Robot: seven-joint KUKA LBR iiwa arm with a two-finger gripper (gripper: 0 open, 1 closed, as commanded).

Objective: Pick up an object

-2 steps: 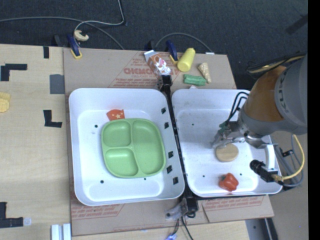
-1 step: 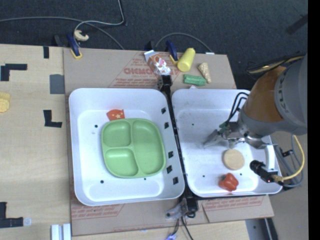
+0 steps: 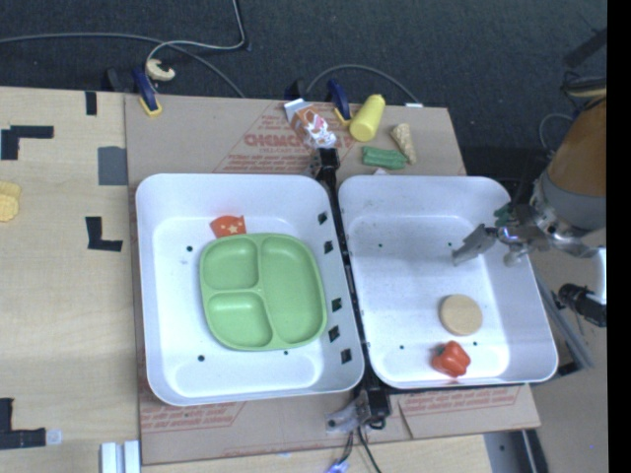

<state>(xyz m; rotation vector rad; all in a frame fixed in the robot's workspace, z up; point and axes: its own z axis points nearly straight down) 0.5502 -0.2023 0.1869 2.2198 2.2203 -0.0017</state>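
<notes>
So the only writing I can make out is red print on the cardboard (image 3: 266,146) under the bins, something like "CHEMC…" near the top edge, and more red print along the bottom edge that's too small to read. Counting stuff: two white bins sitting side by side, the left bin (image 3: 168,205) and the right bin (image 3: 414,190). The left one is holding one green divided plate (image 3: 262,291) with three sections, plus one small orange-red piece (image 3: 228,226) lying just beside the plate's upper left rim. The right one is holding two things: one tan round cookie-looking disc (image 3: 460,314) and one red pepper-ish toy (image 3: 451,359) just below it, near the front wall. Behind the bins there's a little pile on the cardboard: one yellow bottle (image 3: 368,116), one green piece (image 3: 384,157), one beige piece (image 3: 402,142) and one small white-and-red carton (image 3: 311,123). Two blue clamps (image 3: 148,95) are sitting at the cardboard's back edge. One yellowish thing (image 3: 7,202) is lying way off at the left edge of the bench. The gripper (image 3: 493,242) is hanging over the right side of the right bin, fingers spread apart, one grey finger pointing down-left, and there's nothing between them. It's sitting well above the disc and not touching it or the pepper.
</notes>
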